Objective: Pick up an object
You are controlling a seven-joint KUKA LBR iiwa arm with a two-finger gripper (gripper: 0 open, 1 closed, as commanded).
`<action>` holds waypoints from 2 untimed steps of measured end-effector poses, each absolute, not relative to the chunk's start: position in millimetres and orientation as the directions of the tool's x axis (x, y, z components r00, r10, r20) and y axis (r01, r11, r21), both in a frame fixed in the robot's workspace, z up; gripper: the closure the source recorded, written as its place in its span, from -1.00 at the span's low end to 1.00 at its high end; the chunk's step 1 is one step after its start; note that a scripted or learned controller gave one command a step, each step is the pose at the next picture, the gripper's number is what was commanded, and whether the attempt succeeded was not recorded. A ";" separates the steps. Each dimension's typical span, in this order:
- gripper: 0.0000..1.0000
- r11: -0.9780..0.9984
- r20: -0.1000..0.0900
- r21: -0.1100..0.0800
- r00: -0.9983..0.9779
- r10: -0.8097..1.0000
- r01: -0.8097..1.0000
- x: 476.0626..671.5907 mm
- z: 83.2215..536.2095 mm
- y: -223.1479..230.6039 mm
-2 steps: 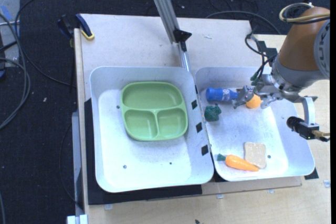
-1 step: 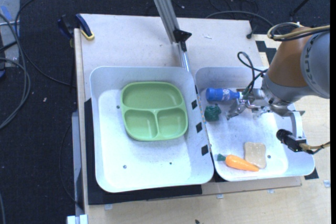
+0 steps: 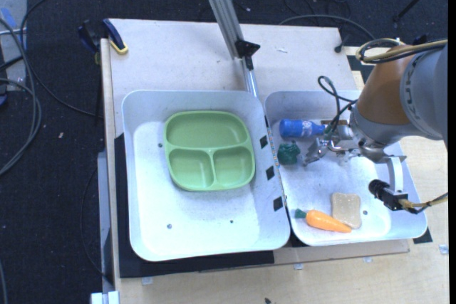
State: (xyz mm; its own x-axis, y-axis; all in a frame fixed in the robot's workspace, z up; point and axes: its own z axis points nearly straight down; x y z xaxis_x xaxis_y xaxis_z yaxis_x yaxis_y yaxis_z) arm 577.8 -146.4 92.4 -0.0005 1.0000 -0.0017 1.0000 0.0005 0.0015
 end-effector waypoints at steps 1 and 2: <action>1.00 -0.001 -0.005 0.006 0.001 1.000 1.000 579.2 105.3 -148.0; 1.00 0.002 -0.002 0.006 -0.002 1.000 1.000 584.1 167.9 -143.8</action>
